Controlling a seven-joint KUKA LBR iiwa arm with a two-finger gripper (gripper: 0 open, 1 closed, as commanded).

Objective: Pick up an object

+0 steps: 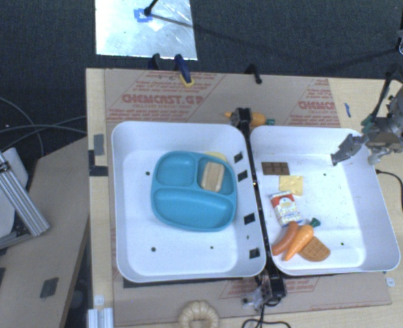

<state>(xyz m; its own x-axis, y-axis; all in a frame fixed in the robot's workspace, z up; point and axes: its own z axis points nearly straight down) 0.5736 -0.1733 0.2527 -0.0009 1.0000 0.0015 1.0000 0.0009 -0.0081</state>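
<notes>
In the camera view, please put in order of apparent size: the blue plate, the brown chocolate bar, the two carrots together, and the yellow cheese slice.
1. blue plate, clearly largest
2. two carrots
3. brown chocolate bar and yellow cheese slice: these look about alike, so I do not rank them.

So the left shallow white bin [130, 183] has a blue divided plastic tray [188, 200] in it, with a tan bread slice [212, 176] in its upper right compartment. The right shallow white bin [365, 210] holds a brown chocolate square [275, 168], a yellow cheese slice [292, 184] just below it, then a small printed packet [285, 207], and two orange carrots [292, 238] nearest the front.
</notes>
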